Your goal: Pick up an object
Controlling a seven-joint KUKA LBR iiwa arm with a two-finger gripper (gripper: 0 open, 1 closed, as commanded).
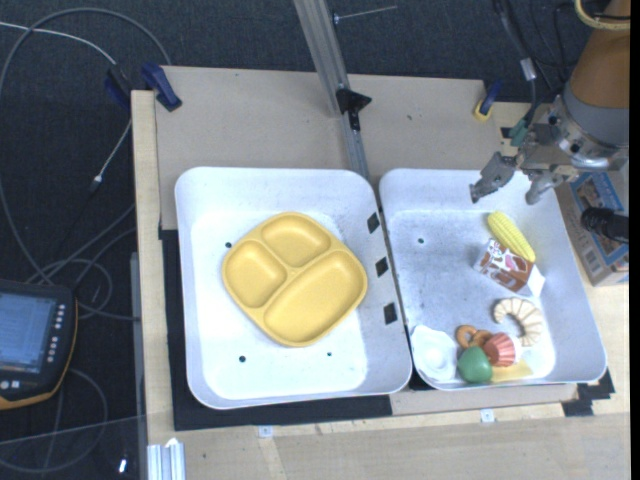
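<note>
Corn cob [510,235] lies just below the gripper [513,184], nearest of the toys heaped at the right bin's [440,268] near side. Gripper hangs empty above it, fingers spread wide, seemingly lined up to descend.

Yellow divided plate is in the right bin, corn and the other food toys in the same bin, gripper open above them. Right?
Not quite. In the camera view the yellow divided plate sits alone in the left bin. The corn and the other food toys lie in the right bin, and the gripper is open above them.
</note>
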